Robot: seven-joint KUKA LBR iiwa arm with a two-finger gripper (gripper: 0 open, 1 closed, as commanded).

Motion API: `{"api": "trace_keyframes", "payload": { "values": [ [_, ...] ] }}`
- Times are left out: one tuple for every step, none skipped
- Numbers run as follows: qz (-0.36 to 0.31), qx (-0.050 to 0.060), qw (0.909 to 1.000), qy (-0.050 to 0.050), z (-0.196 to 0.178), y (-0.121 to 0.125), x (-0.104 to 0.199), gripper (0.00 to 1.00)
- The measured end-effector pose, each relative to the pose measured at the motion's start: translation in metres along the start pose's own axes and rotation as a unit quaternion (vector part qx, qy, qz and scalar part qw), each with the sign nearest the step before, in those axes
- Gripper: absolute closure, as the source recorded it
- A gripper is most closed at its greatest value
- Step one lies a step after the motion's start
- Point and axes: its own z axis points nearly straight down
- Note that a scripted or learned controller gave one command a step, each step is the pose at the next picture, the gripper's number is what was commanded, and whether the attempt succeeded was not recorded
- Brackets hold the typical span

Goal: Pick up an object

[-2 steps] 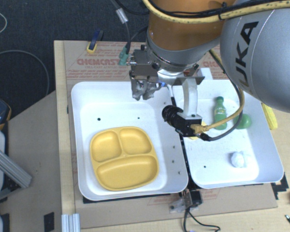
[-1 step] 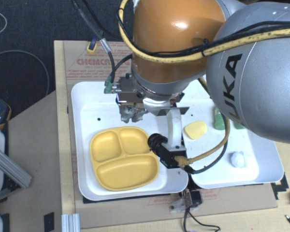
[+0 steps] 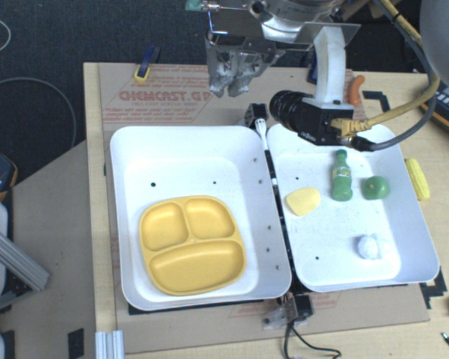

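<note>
Yellow tray point(image 3: 192, 244) far below; hand point(image 3: 233, 81) high beyond left bin point(image 3: 127, 200), seemingly together, gripping nothing. Better: descend centred, spread wide.

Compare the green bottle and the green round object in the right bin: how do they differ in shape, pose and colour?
The green bottle is long and slim, while the green round object is short and ball-like. The bottle lies stretched along the bin; the round object sits compact beside it, apart. The bottle shows a yellowish label; the round object is plain green. Both are green and rest in the right bin.
</note>
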Motion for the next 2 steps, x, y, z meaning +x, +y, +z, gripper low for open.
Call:
{"api": "trace_keyframes", "payload": {
  "values": [
    [0.001, 0.015, 0.9999, -0.006, 0.096, -0.024, -0.009, 1.00],
    [0.000, 0.012, 0.9999, -0.005, 0.108, -0.030, -0.005, 1.00]
  ]
}}
